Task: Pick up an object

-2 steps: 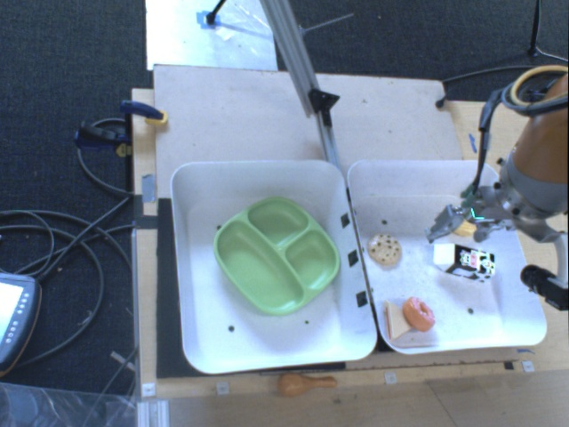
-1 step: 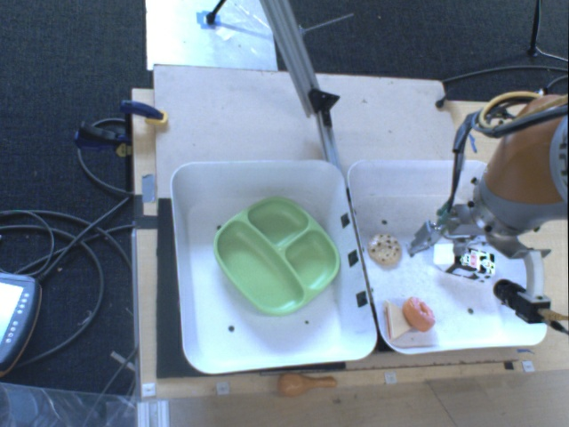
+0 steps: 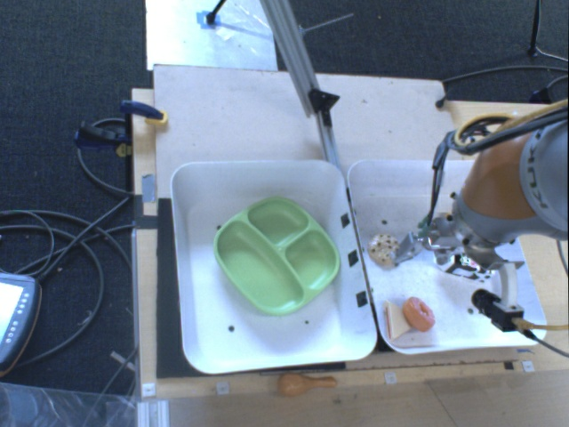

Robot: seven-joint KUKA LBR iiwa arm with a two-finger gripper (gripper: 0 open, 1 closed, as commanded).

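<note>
Claw low in the right bin, nothing lifted yet

Pickup is not done, as far as I can see from here. The arm (image 3: 511,185) reaches in from the right and its claw (image 3: 425,243) sits low in the right bin (image 3: 400,181), close to the bin floor. Just beside its tip, on the side toward the divider, lies a speckled cookie (image 3: 383,249). It looks close to the fingers or touching them, but I cannot make out whether it sits between them, and I cannot tell whether they are apart or together; the metal there is a small tangle.

Nearer the front wall of the same bin rest a donut (image 3: 418,313) and a pale wedge (image 3: 396,320), touching each other and apart from the claw. The left bin (image 3: 191,238) holds a green tray (image 3: 277,254), and a wooden piece (image 3: 307,382) lies on the surface in front of the bins.

My guess is that the cookie is the target. What is left is the whole proof of a grasp: closing on it and raising it clear of the bin.
</note>
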